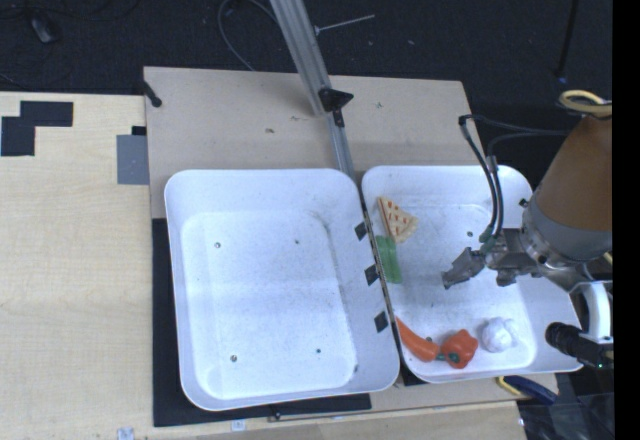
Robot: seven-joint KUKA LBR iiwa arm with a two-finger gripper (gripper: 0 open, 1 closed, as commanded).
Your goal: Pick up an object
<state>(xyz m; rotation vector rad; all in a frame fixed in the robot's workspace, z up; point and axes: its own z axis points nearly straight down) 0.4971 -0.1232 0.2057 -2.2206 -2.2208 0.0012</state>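
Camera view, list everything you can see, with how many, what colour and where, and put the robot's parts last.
bins: two, white, side by side on the bench
waffle piece: one, tan, upper left of the right bin
green block: one, green, along the right bin's left wall, below the waffle piece
carrot: one, orange, lower left of the right bin
pepper: one, red-orange with a green stem, just right of the carrot
ball: one, white, lower right of the right bin
metal bar: one, silver, slanting from the top toward the gap between the bins
arm: one, orange band and grey, entering from the right
pincer: one, dark grey, over the middle of the right bin
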